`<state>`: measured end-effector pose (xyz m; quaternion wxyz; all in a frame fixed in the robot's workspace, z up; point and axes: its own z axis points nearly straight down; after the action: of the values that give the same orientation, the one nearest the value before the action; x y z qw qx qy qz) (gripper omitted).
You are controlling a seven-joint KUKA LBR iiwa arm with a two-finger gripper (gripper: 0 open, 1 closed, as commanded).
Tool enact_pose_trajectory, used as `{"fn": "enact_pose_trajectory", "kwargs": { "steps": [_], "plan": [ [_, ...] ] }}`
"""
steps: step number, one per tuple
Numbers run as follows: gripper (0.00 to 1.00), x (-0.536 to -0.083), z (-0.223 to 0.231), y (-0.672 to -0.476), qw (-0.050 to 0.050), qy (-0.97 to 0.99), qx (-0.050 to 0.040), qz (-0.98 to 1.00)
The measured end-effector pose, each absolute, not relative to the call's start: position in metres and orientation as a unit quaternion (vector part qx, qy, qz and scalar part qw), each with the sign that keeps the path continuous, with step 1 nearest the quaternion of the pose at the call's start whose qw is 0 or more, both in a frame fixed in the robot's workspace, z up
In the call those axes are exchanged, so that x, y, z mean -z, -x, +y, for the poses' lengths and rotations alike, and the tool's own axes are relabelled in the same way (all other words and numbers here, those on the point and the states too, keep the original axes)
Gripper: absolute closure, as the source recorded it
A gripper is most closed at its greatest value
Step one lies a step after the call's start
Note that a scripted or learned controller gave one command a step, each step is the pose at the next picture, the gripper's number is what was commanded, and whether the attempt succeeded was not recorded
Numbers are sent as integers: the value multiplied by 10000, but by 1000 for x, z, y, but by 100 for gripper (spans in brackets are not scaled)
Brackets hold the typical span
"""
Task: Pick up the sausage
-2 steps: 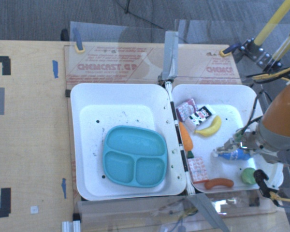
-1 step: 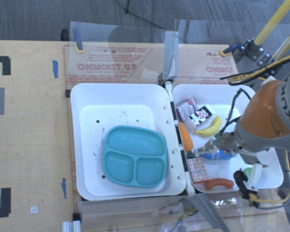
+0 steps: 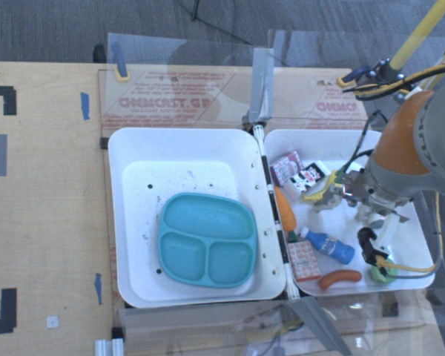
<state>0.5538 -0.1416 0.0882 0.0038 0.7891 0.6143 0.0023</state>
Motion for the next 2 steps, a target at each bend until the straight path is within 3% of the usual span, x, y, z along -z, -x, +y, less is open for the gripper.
{"fn": "enact_pose_trajectory", "kwargs": {
  "steps": [1, 2],
  "plan": [
    [0, -151, -171, -507, 1, -8004, 3, 5995],
    [0, -89, -150, -483, 66, -7314, -29, 6819]
  ]
}}
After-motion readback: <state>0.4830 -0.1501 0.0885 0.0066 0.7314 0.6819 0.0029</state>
